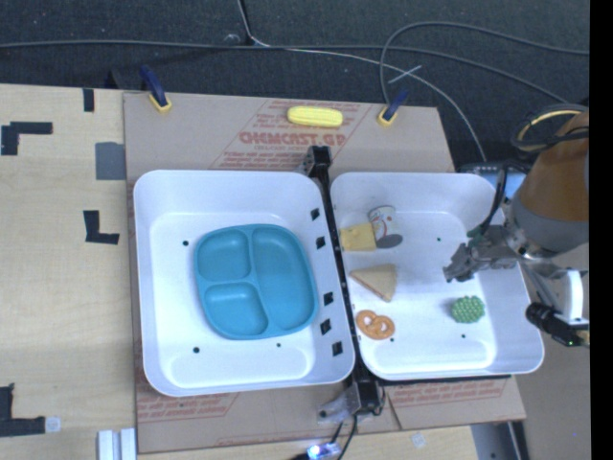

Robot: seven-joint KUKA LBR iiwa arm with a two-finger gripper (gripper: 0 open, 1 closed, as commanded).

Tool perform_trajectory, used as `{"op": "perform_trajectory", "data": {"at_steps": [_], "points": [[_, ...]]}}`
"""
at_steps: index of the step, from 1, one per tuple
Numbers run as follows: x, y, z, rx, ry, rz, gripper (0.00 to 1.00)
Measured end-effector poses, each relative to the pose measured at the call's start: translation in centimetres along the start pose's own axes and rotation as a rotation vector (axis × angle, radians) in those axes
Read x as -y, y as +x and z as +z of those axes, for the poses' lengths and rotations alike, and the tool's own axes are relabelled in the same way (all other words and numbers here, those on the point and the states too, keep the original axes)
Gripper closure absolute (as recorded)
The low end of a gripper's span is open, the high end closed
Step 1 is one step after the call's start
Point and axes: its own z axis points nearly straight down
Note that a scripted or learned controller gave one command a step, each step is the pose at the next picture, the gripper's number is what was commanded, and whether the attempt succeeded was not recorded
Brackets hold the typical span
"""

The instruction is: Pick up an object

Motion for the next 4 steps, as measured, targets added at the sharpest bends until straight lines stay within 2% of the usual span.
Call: {"op": "perform_trajectory", "data": {"at_steps": [1, 2, 4], "points": [[-0.1, 0.0, -4.3, 0.0, 0.002, 0.0, 1.0], [-1.0, 4.4, -4.2, -0.003, 0.006, -0.004, 1.0], [-5.2, 15.7, -4.1, -0.004, 0.006, -0.005, 1.0]]}}
